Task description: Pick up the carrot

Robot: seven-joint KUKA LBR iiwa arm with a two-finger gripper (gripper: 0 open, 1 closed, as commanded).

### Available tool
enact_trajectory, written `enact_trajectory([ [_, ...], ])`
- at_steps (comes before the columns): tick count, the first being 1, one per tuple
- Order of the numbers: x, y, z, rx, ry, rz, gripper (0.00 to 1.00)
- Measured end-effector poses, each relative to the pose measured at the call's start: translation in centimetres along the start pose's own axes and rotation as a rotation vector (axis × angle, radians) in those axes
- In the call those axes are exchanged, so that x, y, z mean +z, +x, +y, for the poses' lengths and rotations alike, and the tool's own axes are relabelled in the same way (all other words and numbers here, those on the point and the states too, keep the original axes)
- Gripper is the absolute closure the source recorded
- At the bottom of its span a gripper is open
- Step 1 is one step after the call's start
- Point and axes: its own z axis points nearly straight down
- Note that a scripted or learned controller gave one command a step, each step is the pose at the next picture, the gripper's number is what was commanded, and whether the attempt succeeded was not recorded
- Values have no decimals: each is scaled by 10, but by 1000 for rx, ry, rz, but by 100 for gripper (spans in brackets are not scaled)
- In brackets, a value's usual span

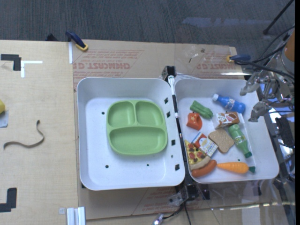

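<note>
Hand (257,96) sits up at the far right rim of the right bin (269,168), over the edge rather than over the toys. Two metal fingers look spread, nothing between them, so I'd call it released & empty.

Carrot (233,167) lies flat near the front wall of that bin, orange body w/ green tip pointing right. A sausage (204,168) lies just left of it, a green bottle (240,140) just behind, close to the carrot's leafy end. Bread slice (221,140) & pizza slice (195,154) are near too.

Step in hand, as I judge it: approach, not yet begun in earnest. To do it well I'd bring the hand toward the front of the bin, turn the fingers across the carrot's short axis, and drop on the thick mid-body, away from the bottle and sausage. Front wall is close, so one finger needs room on that side; coming in too far fwd could clip the rim.

Left bin (91,172) holds a green divided plate (137,127). Both bins rest on cardboard (122,62) laid on a pale wood surface (33,172), clamped at the back w/ blue clips (76,40). A thin curled strip (26,139) lies on the wood at left. Dark carpet (140,8) beyond; cables & gear crowd the right side.
</note>
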Motion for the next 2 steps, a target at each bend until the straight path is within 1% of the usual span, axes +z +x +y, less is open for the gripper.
enact_trajectory([
  [1,-5,60,28,-488,-2,0,0],
  [2,7,98,12,-636,-3,1,0],
])
